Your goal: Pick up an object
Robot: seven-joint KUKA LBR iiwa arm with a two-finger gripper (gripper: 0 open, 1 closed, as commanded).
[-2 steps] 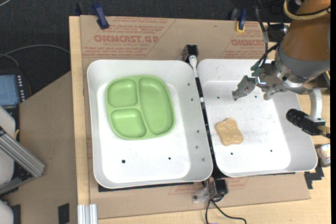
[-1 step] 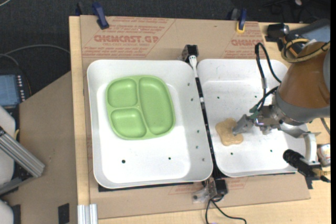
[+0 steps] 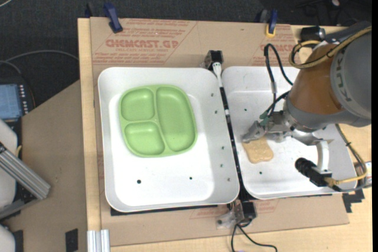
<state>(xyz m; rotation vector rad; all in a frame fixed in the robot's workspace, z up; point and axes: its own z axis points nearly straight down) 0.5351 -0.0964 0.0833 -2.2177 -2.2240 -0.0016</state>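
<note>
Claw (image 3: 255, 134) is sitting low in the right bin (image 3: 307, 189), tips touching the upper edge of a tan cracker (image 3: 260, 153) lying flat on the bin floor just below them. Cannot tell how the claw is set; the grey arm (image 3: 342, 88) is reaching in from its right. Green divided plate (image 3: 158, 121) is resting in the left bin (image 3: 118, 186), well to the claw's left.

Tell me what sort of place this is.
Probably a robotics lab test bench. A grey and orange arm works over two white bins clamped to a cardboard-covered bench, with loose cables around and only a green divided plate and a tan toy-like item inside.
</note>
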